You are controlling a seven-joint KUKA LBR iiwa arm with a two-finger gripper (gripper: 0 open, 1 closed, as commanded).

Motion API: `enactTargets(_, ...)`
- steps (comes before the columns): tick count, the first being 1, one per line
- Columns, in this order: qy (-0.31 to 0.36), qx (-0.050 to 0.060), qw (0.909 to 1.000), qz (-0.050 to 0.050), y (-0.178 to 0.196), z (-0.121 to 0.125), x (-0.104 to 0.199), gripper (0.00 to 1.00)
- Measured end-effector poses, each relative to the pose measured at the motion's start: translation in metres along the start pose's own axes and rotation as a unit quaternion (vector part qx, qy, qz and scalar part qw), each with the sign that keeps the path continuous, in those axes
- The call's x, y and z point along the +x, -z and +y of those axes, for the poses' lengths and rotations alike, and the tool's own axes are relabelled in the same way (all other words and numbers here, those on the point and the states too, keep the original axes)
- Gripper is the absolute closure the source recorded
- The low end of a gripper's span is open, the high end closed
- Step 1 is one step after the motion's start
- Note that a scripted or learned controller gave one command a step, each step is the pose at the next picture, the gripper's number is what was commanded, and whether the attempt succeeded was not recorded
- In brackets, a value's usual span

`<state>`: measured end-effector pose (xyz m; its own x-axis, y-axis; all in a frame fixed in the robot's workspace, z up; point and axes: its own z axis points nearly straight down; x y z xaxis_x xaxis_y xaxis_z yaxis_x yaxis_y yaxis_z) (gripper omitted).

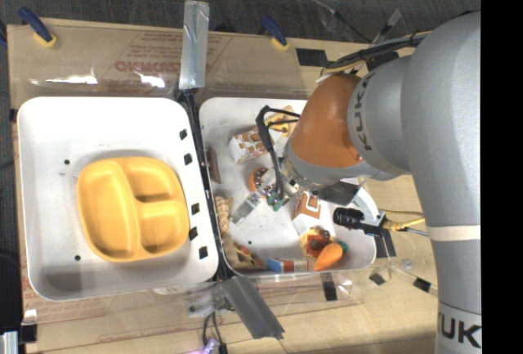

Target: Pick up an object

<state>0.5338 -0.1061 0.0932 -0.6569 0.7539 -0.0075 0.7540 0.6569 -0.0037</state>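
Note:
My gripper [263, 199] hangs low inside the right bin [214, 117], near its middle, under the grey arm with the orange band. It sits just over a small dark round object [260, 176]. A brown and white carton [245, 145] lies just behind it. An orange carrot-like toy [328, 254] rests at the bin's front right, beside a white and orange packet [307, 205]. Several small items [274, 264] line the front wall, and a tan piece [221, 212] lies against the left wall. I see nothing clearly held.
The left bin [41, 127] holds a yellow divided plate [131, 205]. A grey taped strip [193, 42] runs back from the wall between the bins. The arm covers the right bin's back right part. Cables [384, 221] trail at the right.

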Motion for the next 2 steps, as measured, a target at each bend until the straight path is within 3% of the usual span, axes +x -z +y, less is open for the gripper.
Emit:
enactTargets(1, -0.013, 0.001, 0.9999, -0.001, 0.001, 0.030, -0.024, 0.00)
enactTargets(2, -0.029, 0.013, 0.9994, 0.017, -0.006, 0.071, -0.080, 0.00)
